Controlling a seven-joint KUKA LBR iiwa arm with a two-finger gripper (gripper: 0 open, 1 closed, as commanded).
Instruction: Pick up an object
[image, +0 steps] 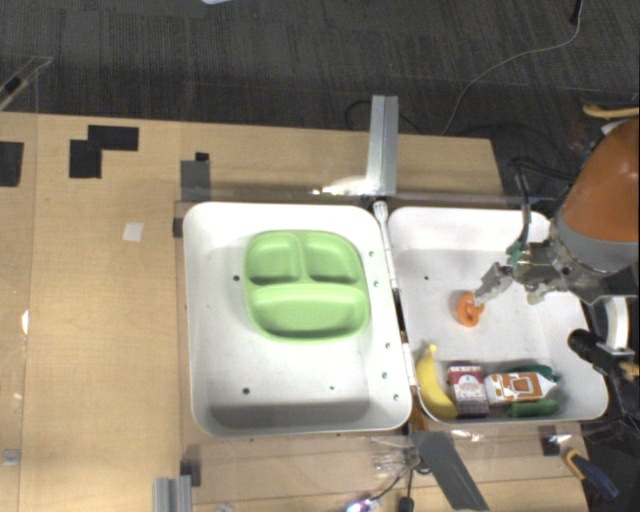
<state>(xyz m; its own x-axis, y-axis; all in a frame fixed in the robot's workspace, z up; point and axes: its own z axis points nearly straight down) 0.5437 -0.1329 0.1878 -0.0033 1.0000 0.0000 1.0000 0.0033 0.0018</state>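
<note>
Near the middle of the right bin (440, 235), the gripper (487, 293) reaches down to the small orange object (468, 310) still lying on the bin floor, nothing lifted yet, and I cannot tell its opening.

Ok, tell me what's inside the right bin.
The right bin holds a small orange object mid-floor, and along its near wall a banana, two small packages and something green. The arm covers its far right corner.
</note>
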